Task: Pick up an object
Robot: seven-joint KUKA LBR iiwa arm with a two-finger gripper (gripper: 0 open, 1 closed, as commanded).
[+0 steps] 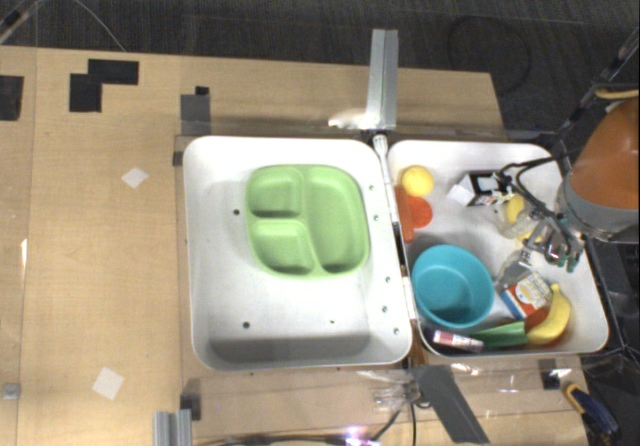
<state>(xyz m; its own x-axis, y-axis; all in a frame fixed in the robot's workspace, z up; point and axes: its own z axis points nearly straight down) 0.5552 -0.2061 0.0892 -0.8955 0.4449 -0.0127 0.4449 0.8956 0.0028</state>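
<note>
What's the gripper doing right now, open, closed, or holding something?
Gripper: low over the right bin near the banana; grip state cannot be told.

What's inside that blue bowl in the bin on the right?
The blue bowl looks empty: just its bare blue inside shows. Whatever lies under it on the bin floor is covered. A green item and a marker lie just beside its near edge.

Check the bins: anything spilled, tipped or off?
Nothing spilled or visibly damaged. The green tray lies alone and slightly askew in the left bin. The right bin is crowded: blue bowl upright, banana and marker jammed against the near wall.
</note>
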